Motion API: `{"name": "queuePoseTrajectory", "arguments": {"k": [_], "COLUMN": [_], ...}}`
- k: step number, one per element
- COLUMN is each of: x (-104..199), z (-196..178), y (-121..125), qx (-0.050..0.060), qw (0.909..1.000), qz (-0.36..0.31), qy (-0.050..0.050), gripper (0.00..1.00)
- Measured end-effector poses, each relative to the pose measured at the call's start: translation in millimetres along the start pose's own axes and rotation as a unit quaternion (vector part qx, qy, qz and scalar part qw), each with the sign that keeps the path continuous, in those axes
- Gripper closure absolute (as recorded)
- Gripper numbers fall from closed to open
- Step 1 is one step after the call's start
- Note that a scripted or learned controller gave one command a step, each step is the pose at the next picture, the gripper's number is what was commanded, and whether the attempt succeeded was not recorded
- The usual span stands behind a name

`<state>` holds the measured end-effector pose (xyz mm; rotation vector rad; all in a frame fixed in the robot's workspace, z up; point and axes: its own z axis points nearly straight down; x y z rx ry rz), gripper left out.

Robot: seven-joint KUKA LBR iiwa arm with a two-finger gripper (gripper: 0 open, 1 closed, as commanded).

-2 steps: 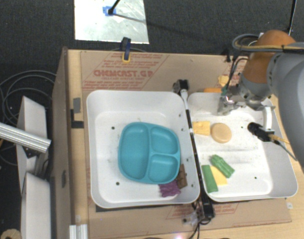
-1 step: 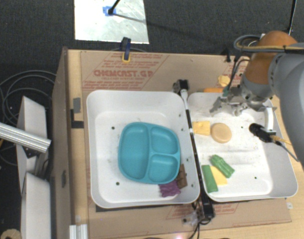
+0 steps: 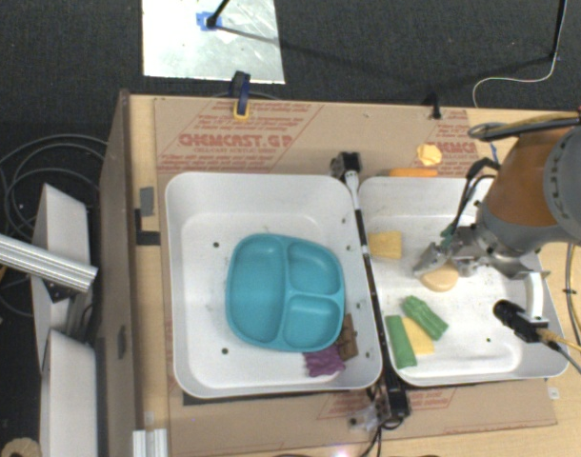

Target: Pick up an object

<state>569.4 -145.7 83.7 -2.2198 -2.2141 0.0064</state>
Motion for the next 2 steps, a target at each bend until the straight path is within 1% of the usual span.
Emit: {"name": "queuePoseTrajectory", "arguments": {"k": [1,2], "x": [1.0,82.0], "z": [-11.7,-106.4], "y": [5.6,16.8], "qx": [-0.005,-0.009], "qw": [1.0,0.9999], "qz": [-0.002,-0.007], "qy": [-0.001,0.0], "gripper": [1.0,1.0]}}
